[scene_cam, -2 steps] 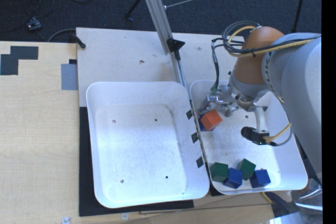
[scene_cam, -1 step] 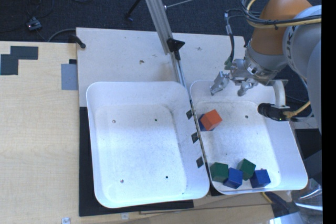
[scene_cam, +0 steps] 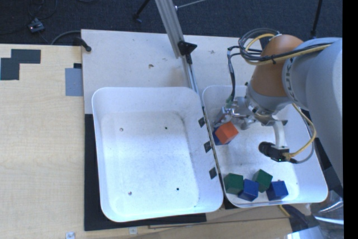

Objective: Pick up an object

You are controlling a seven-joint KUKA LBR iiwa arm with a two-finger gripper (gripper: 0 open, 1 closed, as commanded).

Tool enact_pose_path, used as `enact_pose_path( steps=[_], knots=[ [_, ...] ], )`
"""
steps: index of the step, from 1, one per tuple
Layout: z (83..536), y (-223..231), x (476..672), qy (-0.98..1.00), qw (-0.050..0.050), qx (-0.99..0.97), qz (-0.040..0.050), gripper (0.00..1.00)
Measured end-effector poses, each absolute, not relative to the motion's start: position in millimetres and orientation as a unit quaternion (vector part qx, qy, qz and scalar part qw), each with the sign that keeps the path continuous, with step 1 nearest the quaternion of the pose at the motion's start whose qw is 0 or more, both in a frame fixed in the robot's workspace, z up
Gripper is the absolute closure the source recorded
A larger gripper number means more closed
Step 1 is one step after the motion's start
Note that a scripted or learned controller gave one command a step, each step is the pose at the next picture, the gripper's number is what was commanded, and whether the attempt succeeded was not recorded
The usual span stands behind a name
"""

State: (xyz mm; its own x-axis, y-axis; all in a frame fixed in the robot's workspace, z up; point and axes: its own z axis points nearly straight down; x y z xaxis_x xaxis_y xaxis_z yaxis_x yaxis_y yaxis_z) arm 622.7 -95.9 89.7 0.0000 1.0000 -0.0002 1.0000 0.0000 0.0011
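Four small blocks [scene_cam: 254, 185] lie at 5 o'clock; the orange block [scene_cam: 226, 133], judged light and rigid, is clamped by its flat sides in the jaws of the gripper [scene_cam: 228, 127].

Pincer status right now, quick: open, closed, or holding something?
Pincer: closed on the orange block, over the right bin.

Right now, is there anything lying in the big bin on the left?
No, the left bin shows bare white floor, while the blocks sit in the right bin.
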Motion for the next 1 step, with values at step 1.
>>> enact_pose_path(
  steps=[1],
  knots=[
    [90.9,-96.8,622.5,0.706,0.0,0.708,-0.0001,0.0]
  ],
)
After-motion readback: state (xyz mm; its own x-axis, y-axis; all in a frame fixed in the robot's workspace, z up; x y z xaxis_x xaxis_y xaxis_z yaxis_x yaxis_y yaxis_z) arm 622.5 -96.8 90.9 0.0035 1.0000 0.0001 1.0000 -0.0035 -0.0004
